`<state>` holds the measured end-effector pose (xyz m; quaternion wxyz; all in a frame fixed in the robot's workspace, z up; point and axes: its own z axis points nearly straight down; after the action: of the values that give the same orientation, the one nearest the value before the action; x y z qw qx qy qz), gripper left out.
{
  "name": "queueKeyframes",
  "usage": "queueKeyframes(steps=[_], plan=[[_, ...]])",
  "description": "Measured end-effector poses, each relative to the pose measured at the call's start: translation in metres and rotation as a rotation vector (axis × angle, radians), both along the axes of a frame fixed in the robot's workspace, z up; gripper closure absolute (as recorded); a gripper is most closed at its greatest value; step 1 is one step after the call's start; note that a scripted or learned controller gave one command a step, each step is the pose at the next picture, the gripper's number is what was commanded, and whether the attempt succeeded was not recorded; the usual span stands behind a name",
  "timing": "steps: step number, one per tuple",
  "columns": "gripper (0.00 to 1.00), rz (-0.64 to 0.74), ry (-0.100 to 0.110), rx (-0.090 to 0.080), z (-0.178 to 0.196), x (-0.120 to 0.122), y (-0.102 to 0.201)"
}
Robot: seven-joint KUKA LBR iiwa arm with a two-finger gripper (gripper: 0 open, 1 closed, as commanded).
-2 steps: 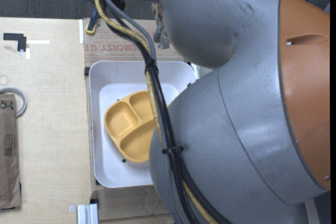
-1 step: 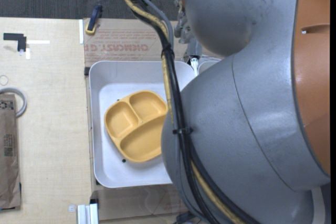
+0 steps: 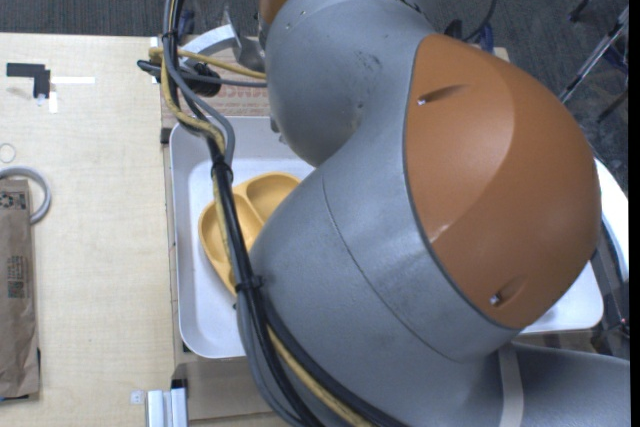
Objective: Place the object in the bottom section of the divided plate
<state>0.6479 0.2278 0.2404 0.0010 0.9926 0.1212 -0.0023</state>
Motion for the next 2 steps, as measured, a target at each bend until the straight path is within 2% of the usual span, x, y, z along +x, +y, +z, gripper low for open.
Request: queueKeyframes(steps=[1, 2], plan=[[1.00, -0.041, -0.001, -0.001, -0.092, 0.005, -0.001], [1.00, -0.045, -0.004, 0.001, -0.043, 0.003, -0.001]])
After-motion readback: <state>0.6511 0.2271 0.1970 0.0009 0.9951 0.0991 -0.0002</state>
